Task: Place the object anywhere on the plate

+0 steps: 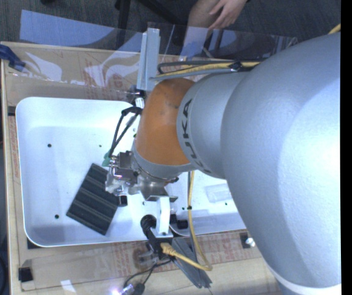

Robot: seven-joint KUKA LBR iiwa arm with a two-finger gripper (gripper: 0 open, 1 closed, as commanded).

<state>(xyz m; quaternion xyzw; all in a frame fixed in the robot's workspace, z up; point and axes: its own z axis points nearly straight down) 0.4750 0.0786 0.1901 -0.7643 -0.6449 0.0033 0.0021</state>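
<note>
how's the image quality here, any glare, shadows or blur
Camera view: lighting is even and soft; the white bin is bright but not blown out, with a faint shadow beside the black ribbed plate. The grey arm looms close to the lens and looks slightly soft, hiding much of the bench. A small glare spot sits near the bottom edge; the clear panel at top reflects faintly.
</note>
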